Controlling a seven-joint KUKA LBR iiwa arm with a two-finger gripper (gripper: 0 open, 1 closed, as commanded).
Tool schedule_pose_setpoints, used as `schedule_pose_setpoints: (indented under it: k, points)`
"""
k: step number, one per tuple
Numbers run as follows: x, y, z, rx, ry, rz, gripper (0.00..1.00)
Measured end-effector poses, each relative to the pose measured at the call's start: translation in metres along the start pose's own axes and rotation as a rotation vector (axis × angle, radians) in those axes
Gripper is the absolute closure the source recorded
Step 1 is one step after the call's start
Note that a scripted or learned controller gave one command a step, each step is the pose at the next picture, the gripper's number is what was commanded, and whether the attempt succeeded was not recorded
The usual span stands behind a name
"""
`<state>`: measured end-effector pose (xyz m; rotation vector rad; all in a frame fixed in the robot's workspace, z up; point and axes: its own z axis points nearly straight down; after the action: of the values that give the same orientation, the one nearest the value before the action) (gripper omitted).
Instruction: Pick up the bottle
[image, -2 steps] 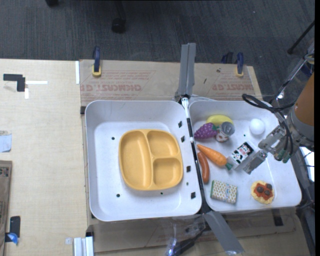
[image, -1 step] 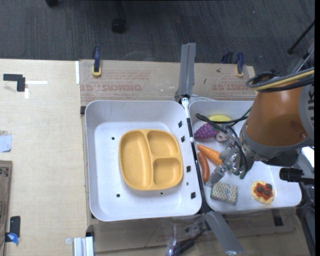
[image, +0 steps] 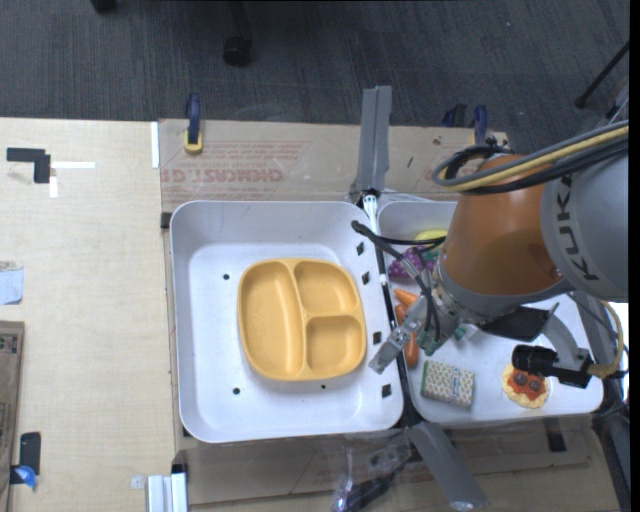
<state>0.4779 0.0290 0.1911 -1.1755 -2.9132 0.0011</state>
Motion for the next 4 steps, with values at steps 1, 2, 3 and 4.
schedule_pose_setpoints:
  k: [1, 2, 3, 4]
  points:
    - [-0.050, -0.052, 0.000, 0.000, -0.001, 0.160, 0.00]
    - [-0.117, -0.122, 0.003, 0.000, -0.001, 0.103, 0.00]
    - [-0.118, -0.121, -0.006, -0.001, -0.003, 0.105, 1.00]
    - [-0.118, -0.121, -0.006, -0.001, -0.002, 0.105, 0.00]
